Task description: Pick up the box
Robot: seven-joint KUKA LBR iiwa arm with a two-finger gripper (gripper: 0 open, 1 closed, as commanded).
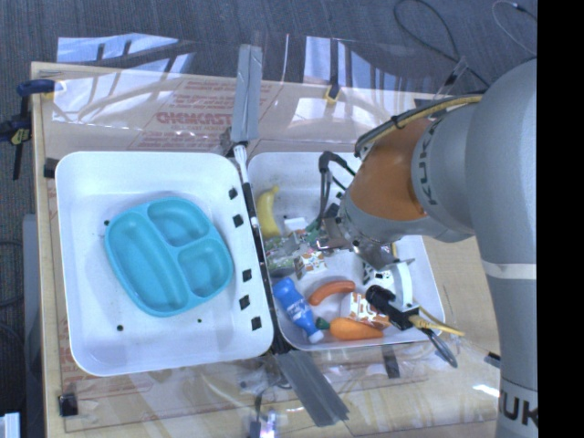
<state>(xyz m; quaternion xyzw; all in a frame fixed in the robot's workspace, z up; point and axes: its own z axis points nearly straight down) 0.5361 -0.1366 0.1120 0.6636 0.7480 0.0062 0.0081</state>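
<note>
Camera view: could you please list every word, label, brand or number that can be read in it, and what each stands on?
"KU": white letters on the grey arm, cut off by the frame's bottom edge.
Red print on the brown cardboard behind the bins: seen reversed and blurred, unreadable.
Print on the small box and packets in the right bin: too small to read.

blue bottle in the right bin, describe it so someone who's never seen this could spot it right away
Start at the right-hand white bin, the one the grey arm reaches into. Along its near left side, by the divider between the bins, lies a small blue plastic bottle with a white cap end. It is the only blue item there; beside it are a yellow banana and orange carrot-like pieces.
</note>
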